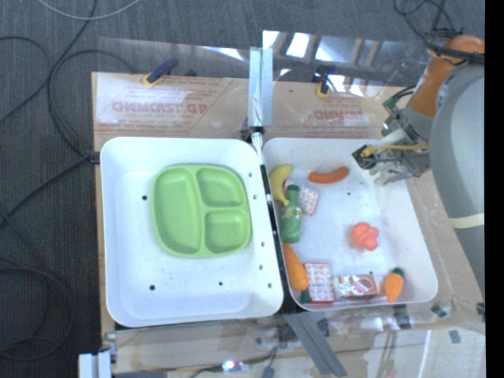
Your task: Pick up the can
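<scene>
**A:** Where is the can?

**B:** I cannot tell for certain. It may be the small pale labelled piece in the right bin, touching the green bottle, just below the banana.

**A:** And the gripper?

**B:** The gripper is over that bin's far right corner. I cannot tell whether it is open or closed. A sausage lies between it and the bottle.

**A:** What else is there?

**B:** Two carrots: one by the left wall, one in the near right corner. Between them, against the near wall, two boxes: a checked box and a brown carton. One orange lump sits apart in the open middle.

**A:** The left bin?

**B:** The left bin holds one green divided plate, with bare floor all round it.
</scene>
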Controlling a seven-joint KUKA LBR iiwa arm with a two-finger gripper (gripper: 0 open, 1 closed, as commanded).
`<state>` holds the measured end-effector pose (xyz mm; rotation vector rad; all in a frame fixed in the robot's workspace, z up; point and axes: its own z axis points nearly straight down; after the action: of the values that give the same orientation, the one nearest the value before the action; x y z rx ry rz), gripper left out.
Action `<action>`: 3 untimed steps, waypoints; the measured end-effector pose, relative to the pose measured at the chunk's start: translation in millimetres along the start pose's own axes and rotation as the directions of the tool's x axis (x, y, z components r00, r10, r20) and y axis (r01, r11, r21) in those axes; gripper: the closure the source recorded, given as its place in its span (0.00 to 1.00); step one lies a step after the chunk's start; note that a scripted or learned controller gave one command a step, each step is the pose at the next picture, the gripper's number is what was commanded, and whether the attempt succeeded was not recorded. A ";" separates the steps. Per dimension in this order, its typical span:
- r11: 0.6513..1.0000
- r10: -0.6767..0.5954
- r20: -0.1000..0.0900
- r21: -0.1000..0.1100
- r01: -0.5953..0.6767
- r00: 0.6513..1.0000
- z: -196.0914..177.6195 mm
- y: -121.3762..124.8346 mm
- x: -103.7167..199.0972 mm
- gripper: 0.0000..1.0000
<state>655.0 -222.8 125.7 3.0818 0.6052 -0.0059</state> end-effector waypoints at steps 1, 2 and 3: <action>1.000 -0.002 0.007 -0.003 0.002 1.000 -8.8 0.3 -0.9 1.00; 1.000 -0.004 0.013 -0.003 0.004 1.000 -17.0 0.1 -1.6 1.00; 1.000 -0.006 0.018 -0.004 0.006 1.000 -25.4 0.2 -2.6 1.00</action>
<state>652.7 -224.0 151.2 3.0724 0.6128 -0.0329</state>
